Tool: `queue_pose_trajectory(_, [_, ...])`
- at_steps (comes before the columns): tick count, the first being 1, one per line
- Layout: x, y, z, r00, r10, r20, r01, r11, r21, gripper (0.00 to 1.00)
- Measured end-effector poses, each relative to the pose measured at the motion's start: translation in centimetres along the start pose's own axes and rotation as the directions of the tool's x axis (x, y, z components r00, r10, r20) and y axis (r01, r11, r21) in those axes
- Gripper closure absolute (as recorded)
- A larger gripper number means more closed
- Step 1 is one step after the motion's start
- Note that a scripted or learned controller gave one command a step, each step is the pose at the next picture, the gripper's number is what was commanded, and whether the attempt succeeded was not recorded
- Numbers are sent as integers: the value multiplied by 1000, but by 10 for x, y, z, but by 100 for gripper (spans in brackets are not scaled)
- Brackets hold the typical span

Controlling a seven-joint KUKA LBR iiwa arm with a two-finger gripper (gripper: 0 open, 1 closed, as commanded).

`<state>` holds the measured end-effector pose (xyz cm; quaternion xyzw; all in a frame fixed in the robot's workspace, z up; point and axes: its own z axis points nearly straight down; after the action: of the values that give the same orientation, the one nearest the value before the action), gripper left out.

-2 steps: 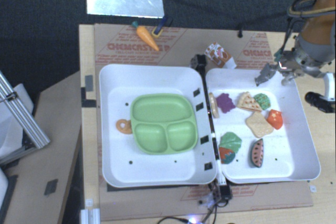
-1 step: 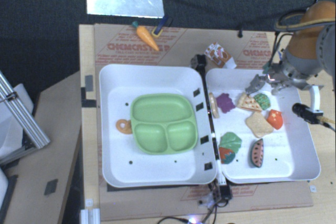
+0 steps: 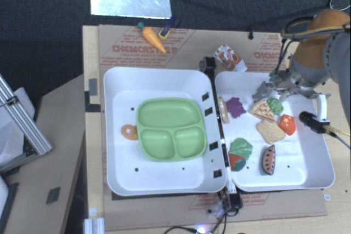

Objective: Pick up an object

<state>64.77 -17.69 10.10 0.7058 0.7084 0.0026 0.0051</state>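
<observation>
Down low in the right bin [image 3: 315, 170], hand [image 3: 267, 90] at the far edge of the toy-food cluster, right beside the pizza slice [image 3: 264, 110]; open or closed, impossible to tell from this angle, and nothing visibly between its tips. Likely target that pizza slice, lying flat and touching the green leafy piece [image 3: 275, 105]. Big risk here: flat piece, crowded neighbours, so a close could pinch two at once or skid off the top. Cracker [image 3: 270, 131] and red-orange piece [image 3: 287, 125] just beside, ready to get nudged. Purple grape bunch [image 3: 236, 107] near the divider, watermelon slice [image 3: 267, 160] and a green-and-red vegetable [image 3: 239, 151] nearer the front. Over in the left bin [image 3: 118, 118], green divided tray [image 3: 169, 129] and a pretzel [image 3: 130, 132]; carrot [image 3: 153, 39] out on the surface [image 3: 118, 46].
</observation>
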Motion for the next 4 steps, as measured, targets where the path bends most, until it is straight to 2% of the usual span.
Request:
queue_pose_trajectory(1, [0, 1, -9, 1000, -3, 2, 3, 1000, -2, 100])
queue_pose_trajectory(2, [3, 4, -54, 1000, -2, -2, 2, 1000, 5, 100])
queue_pose_trajectory(3, [9, 1, -115, 1000, -3, -2, 3, 1000, 2, 100])
queue_pose_trajectory(4, [9, 2, -124, 1000, -3, -3, 3, 1000, 8, 100])
